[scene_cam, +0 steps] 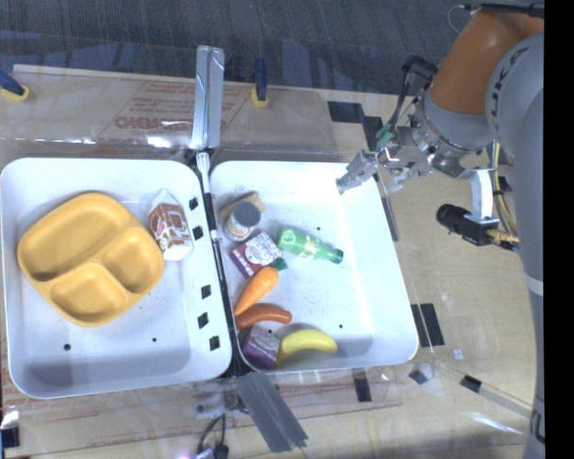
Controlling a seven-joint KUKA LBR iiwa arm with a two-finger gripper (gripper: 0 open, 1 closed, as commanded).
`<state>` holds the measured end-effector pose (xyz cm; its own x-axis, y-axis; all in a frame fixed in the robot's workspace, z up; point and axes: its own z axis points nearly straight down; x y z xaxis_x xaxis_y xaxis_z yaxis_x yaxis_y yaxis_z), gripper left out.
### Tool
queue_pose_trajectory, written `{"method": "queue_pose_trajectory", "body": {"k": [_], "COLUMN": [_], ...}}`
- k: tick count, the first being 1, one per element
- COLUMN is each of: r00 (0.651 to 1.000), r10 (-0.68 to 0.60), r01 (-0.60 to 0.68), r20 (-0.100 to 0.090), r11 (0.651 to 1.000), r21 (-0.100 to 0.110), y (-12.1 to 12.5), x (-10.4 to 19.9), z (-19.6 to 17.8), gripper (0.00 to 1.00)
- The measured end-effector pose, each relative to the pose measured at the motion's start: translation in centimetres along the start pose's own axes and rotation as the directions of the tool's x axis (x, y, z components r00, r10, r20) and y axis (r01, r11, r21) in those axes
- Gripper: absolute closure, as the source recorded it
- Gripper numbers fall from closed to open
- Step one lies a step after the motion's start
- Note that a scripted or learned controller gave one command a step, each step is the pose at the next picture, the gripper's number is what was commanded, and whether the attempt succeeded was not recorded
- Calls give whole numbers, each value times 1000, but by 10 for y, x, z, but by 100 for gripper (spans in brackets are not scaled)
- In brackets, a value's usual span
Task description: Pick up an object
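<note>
Left bin (38,352): a yellow divided plate (88,256) is seen at its left, and a brown-and-white packet (170,226) lies beside the plate, against the divider.
Right bin (378,285): its things are gathered along the left side.
Can (241,218): round, set at the top of the group.
Red packet (256,252): placed just below the can.
Green bottle (309,246): laid on its side, cap to the right.
Carrot (256,289): orange, tilted, above a red sausage (263,316).
Banana (308,342): yellow, curved, touching a purple piece (259,349).
Gripper (364,173): seen over the bin's upper right corner, nothing is held; whether the fingers are spread cannot be told.
</note>
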<state>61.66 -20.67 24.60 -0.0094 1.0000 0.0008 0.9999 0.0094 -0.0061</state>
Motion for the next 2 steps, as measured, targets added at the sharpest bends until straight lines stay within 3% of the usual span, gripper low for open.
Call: {"method": "queue_pose_trajectory", "body": {"k": [1,2], "r00": [992,997], "r10": [-126,-81], "r01": [126,81], "r20": [0,2], "r11": [992,997], "r21": [0,-4], "y": [1,2], "x": [37,68], "z": [103,155], "gripper": [0,0]}}
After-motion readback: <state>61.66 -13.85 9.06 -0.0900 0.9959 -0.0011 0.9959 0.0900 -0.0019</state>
